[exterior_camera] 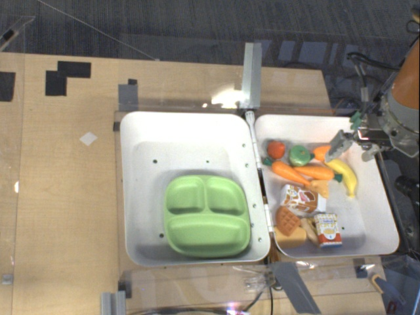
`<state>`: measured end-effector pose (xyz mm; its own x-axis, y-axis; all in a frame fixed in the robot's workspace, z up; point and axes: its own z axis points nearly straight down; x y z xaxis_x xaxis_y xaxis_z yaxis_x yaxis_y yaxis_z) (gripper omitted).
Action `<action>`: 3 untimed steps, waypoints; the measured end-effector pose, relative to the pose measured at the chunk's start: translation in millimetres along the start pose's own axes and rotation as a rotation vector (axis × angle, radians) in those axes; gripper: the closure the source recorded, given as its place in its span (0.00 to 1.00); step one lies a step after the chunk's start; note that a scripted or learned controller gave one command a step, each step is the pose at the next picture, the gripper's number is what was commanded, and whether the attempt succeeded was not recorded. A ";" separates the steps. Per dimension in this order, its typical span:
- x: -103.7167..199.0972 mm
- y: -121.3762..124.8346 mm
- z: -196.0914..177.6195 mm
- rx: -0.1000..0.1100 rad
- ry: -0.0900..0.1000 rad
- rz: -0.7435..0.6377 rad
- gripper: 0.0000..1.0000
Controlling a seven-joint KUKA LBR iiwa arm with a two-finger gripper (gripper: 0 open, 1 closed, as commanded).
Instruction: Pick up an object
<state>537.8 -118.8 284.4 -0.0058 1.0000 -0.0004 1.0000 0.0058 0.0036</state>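
Observation:
The right bin [387, 231] holds a pile of toy food. A red tomato [276, 149], a green round piece [300, 155], two orange carrots [293, 172] and a yellow banana [346, 174] lie in its far half. A snack packet [300, 199], a waffle [288, 220] and a small juice box [327, 229] lie nearer the front. My gripper [354, 148] hangs over the bin's far right part, just above the banana's upper end. Its fingers [338, 146] stand open with nothing between them.
The left bin [141, 176] holds a green divided plate [207, 215]. A metal post [252, 77] rises behind the wall between the two bins. The arm's body and cables fill the right edge beside the right bin.

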 end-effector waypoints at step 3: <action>19.9 38.6 176.2 -0.009 -0.001 -0.317 1.00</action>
<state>576.9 -98.8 108.3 -0.3177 0.9482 -0.0038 0.9481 0.3177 0.0118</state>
